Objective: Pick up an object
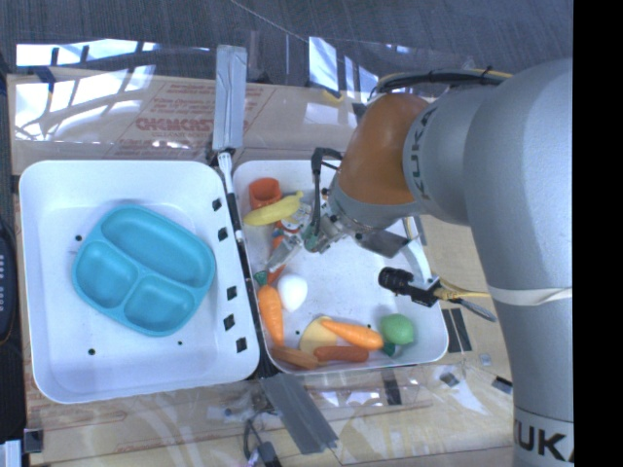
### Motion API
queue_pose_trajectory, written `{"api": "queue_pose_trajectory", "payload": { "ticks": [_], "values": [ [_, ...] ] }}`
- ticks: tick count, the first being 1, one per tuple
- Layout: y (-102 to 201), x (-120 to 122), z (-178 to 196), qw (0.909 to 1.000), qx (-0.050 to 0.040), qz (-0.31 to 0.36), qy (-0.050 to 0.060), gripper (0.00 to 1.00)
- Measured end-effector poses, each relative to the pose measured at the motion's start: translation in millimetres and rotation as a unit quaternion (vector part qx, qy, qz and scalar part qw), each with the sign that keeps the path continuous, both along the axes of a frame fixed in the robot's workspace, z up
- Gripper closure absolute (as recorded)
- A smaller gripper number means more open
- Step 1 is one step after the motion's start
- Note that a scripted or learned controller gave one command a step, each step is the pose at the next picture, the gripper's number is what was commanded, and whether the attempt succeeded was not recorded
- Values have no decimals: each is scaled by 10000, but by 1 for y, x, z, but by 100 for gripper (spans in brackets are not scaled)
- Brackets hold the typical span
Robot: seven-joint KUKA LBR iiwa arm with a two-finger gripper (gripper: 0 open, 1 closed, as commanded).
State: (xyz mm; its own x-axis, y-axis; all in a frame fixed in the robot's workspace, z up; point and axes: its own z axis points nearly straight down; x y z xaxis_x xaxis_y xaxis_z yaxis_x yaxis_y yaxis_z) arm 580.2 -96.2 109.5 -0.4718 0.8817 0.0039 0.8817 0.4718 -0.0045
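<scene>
Here, banana [273, 209] lying crosswise, end effector [310, 238] just beside

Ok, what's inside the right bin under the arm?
In the right bin: a banana, white egg, carrots, a green piece. The arm covers the bin's upper right corner.

Glossy blue plastic tray [143, 271], smooth white plastic bins [58, 358]
</scene>
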Motion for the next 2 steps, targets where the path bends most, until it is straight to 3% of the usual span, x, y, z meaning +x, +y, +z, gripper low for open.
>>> {"api": "queue_pose_trajectory", "payload": {
  "ticks": [1,2],
  "values": [
    [-24,45,0,9949,-8,1009,-39,0],
    [-5,69,22,9855,-8,1695,-49,0]
  ]
}}
